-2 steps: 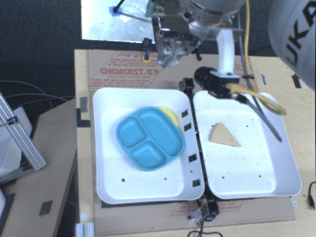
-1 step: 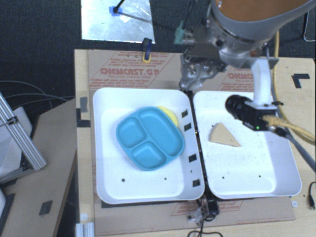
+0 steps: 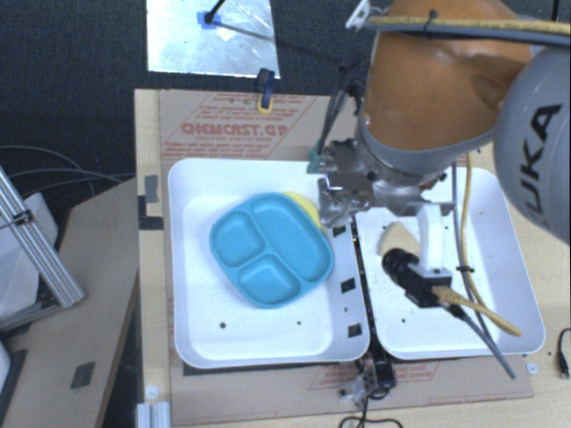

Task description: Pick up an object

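Two white bins sit side by side on the table (image 3: 107,239). Left bin (image 3: 201,328) holds a blue divided plate (image 3: 270,249) with three compartments, lying flat near the bin's middle and slightly toward its right wall. A yellow object (image 3: 306,203) peeks out from under the plate's far right edge, touching it; mostly hidden, shape unclear. Right bin (image 3: 500,239) has a pale tan object (image 3: 395,236) near its left wall, partly covered by the arm's hardware.

Arm (image 3: 446,69) reaches in from the right, its big orange band over the far part of the right bin. Gripper (image 3: 337,205) hangs over the divider between the bins, just beside the plate's far right edge and the yellow object. Cannot tell how the gripper is set; wrist body blocks it. Nothing visibly held.

Black cylindrical part with a yellow cable (image 3: 473,306) hangs below the wrist over the right bin. Cardboard sheet with red print (image 3: 232,127) lies under the bins on the far side. Shiny metal sheet (image 3: 210,25) lies far left, beyond it.
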Robot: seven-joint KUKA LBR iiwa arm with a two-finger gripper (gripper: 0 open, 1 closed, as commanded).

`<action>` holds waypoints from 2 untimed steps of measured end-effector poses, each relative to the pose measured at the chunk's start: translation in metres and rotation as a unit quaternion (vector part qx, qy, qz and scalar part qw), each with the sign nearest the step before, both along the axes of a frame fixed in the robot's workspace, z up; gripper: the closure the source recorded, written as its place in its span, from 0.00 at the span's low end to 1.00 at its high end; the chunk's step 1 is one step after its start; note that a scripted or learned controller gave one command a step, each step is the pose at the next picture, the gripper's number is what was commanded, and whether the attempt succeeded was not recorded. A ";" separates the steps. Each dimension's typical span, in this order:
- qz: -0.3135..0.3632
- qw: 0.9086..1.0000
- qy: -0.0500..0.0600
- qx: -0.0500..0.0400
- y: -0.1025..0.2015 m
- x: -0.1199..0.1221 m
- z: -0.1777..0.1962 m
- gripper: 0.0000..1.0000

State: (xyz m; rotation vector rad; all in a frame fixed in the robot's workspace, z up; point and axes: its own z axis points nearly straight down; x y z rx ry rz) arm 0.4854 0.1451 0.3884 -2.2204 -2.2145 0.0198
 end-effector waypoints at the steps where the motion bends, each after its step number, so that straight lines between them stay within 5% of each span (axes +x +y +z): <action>1: 0.004 1.000 -0.009 0.004 0.027 0.004 0.039 1.00; 2: 0.000 1.000 -0.011 0.003 -0.020 0.002 0.089 1.00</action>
